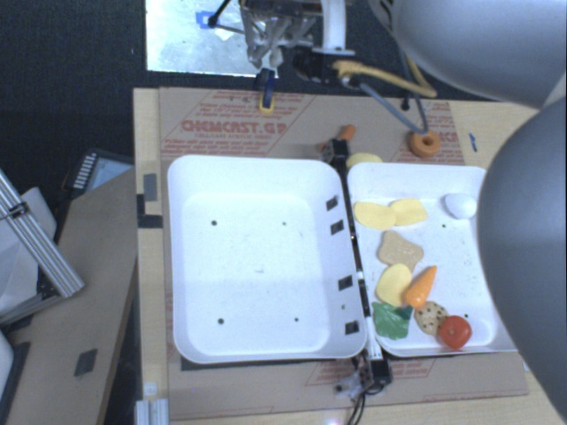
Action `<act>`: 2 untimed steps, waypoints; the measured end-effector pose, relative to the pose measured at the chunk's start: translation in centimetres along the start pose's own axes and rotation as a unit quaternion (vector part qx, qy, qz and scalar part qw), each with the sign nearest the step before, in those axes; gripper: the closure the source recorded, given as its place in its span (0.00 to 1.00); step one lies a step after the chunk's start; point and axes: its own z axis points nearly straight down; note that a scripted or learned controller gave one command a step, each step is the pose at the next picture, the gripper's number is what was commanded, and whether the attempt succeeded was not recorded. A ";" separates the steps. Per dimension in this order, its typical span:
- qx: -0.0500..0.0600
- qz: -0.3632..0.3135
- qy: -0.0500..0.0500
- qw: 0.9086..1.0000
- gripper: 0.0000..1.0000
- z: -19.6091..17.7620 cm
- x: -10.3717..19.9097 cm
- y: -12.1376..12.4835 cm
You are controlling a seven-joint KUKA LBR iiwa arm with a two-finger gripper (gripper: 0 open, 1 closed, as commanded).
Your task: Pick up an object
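My gripper (265, 65) hangs high over the back of the bench, beyond the left bin (180, 264). A small blue and yellow object (266, 94) hangs straight down from the fingertips, which are shut on its blue top. The right bin (469, 237) holds several toy foods: two yellow slices (376, 215), a white egg (459, 204), a tan piece of bread (400, 251), a carrot (422, 283), a green leaf (391, 320), a cookie (430, 315) and a red tomato (454, 332). The grey arm covers that bin's right side.
A small donut (425, 143) and a tiny orange piece (348, 132) lie on the cardboard behind the bins. A yellow piece (363, 160) sits at the right bin's back rim. A metal plate (190, 25) lies at the back left.
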 end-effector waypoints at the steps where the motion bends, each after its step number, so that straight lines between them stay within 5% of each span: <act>1: 0.000 0.000 0.000 1.000 1.00 -0.4 0.0 0.0; 2: 0.000 0.000 0.000 1.000 1.00 -1.6 0.0 -0.1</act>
